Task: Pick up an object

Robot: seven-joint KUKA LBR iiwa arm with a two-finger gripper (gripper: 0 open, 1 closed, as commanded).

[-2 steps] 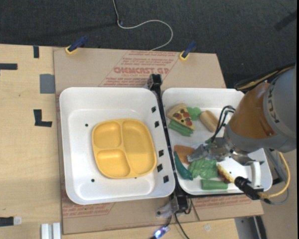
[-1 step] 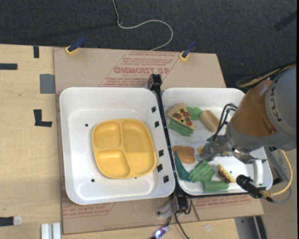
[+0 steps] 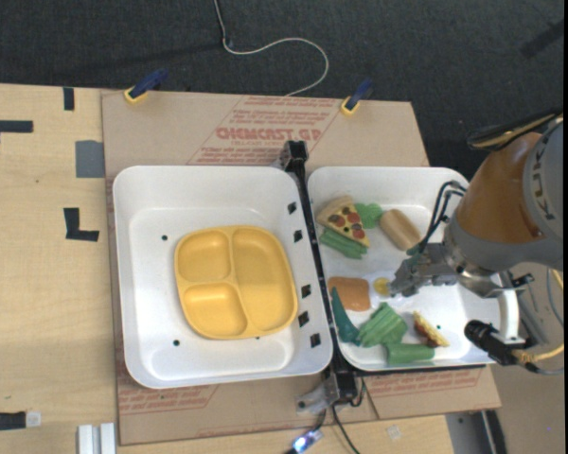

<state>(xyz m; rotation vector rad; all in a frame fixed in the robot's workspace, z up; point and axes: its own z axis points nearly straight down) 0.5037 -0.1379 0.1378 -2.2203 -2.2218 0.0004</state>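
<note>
The task objects lay in the right bin (image 3: 426, 180): a pizza slice (image 3: 345, 219), a tan bread roll (image 3: 400, 226), a brown patty (image 3: 351, 292), green vegetable pieces (image 3: 381, 326) and a small toast-like piece (image 3: 428, 329). The pincer (image 3: 404, 284) stood low among them, just right of the patty and below the roll. Its degree of opening could not be determined, and no object was seen held. Far to its left, the left bin (image 3: 137, 253) carried a yellow divided plate (image 3: 235, 281).
</note>
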